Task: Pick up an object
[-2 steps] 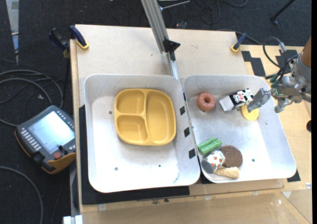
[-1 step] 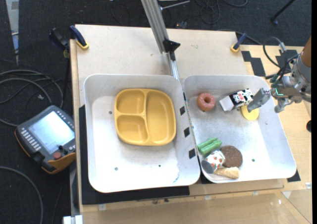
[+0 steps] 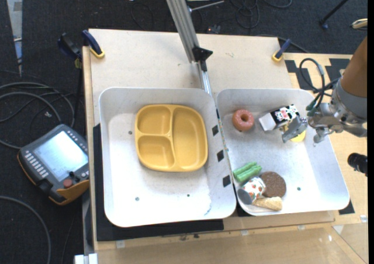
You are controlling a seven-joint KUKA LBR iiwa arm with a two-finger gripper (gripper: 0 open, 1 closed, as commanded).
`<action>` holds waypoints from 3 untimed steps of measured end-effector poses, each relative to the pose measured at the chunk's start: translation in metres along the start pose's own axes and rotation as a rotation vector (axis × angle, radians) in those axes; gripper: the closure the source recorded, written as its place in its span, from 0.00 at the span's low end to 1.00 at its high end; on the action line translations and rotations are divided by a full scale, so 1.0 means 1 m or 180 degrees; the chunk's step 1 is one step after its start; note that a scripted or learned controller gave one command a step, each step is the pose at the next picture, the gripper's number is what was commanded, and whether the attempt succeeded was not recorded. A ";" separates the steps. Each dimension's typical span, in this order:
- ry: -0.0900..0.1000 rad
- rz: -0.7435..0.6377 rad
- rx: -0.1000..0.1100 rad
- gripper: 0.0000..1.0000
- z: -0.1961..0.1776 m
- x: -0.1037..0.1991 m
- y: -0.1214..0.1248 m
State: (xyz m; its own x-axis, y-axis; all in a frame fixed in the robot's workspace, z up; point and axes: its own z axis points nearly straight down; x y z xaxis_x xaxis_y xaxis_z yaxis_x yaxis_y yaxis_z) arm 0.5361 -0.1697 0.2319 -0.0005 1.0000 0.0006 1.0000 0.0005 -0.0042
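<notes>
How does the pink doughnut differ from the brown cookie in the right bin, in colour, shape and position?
The pink doughnut is pink-red with a hole in its middle; the brown cookie is dark brown and a solid disc. The doughnut lies alone near the bin's far left part; the cookie lies near the front, crowded against other small items. Both are round and lie flat in the right bin.

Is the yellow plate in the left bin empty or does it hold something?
Empty: all three compartments of the plate show bare yellow.

Bright, even overhead light; soft shadows.
</notes>
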 end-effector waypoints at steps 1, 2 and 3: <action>0.0003 0.0001 0.0007 0.00 0.063 0.004 0.003; 0.0005 0.0002 0.0009 0.00 0.122 0.010 -0.006; -0.0001 0.0003 -0.0015 1.00 0.108 0.009 -0.004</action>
State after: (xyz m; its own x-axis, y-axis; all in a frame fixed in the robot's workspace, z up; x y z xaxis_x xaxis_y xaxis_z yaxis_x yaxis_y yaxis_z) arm 0.5317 -0.1607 0.1236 0.0004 1.0000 0.0001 1.0000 -0.0004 0.0006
